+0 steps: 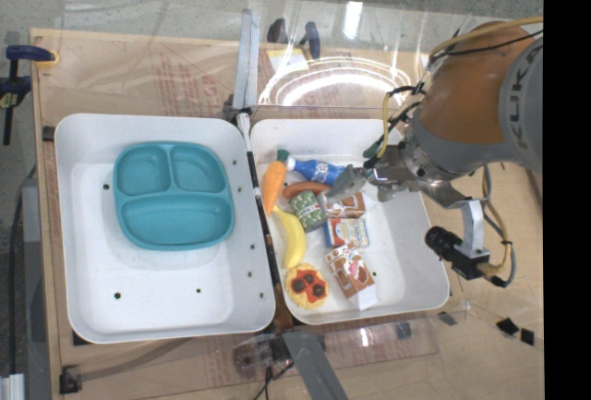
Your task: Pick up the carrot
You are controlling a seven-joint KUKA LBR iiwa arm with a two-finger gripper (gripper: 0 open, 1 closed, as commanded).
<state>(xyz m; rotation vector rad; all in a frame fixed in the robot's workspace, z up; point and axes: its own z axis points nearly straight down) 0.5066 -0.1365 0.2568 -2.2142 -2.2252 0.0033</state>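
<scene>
The orange carrot (pixel 272 183) with its green top lies at the left end of the right bin (pixel 416 287), close to the wall between the two bins. It points roughly towards the far side. My gripper (pixel 343 187) hangs over the middle of that bin, to the right of the carrot and apart from it, above a blue bottle (pixel 319 171) and a reddish sausage (pixel 304 190). The carrot lies free in the bin.
Around the carrot lie a green can (pixel 307 210), a banana (pixel 294 238), a round pizza toy (pixel 307 286) and two small cartons (pixel 347 231) (pixel 351 272). The left bin (pixel 138 306) holds a teal divided plate (pixel 174 195). The arm (pixel 471 107) covers the right bin's far right corner.
</scene>
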